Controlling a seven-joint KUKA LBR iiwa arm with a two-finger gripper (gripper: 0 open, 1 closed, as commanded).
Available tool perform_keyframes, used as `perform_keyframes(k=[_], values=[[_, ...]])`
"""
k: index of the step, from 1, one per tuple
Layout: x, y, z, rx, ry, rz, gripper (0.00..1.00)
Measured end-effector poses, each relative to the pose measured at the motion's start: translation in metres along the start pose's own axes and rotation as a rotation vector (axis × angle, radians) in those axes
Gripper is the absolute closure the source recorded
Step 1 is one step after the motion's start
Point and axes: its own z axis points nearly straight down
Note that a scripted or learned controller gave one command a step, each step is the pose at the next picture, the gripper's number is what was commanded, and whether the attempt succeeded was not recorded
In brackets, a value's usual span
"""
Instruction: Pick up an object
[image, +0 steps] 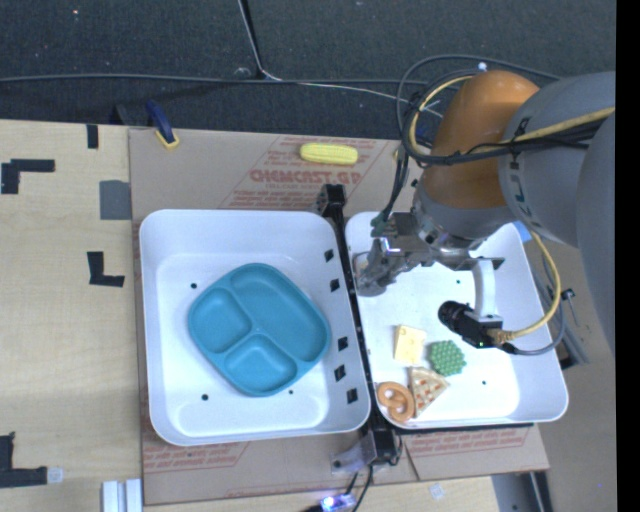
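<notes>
Fingers (368, 272) low at right bin's (540, 405) left wall, grip unclear | cheese (409, 343), broccoli (446, 357), pretzel (395, 400) lie near front, ungrasped

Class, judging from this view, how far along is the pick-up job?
Done: the arm is over the right bin. In hand: the tool sits near that bin's left wall, with no item seen in it. Left: the cheese, broccoli, pizza slice and pretzel lie ungrasped.

Looks like a robotics lab: grey industrial arm with orange band (490, 110) and looped cables, two shallow white plastic bins (160, 300) on a cardboard-covered tabletop (280, 175), black tape marks (100, 268), toy food pieces (420, 370).
</notes>
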Motion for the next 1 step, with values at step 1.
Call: perform_keyframes(k=[1], values=[[0.056, -0.002, -0.0056, 0.001, 0.0, -0.001, 1.0]])
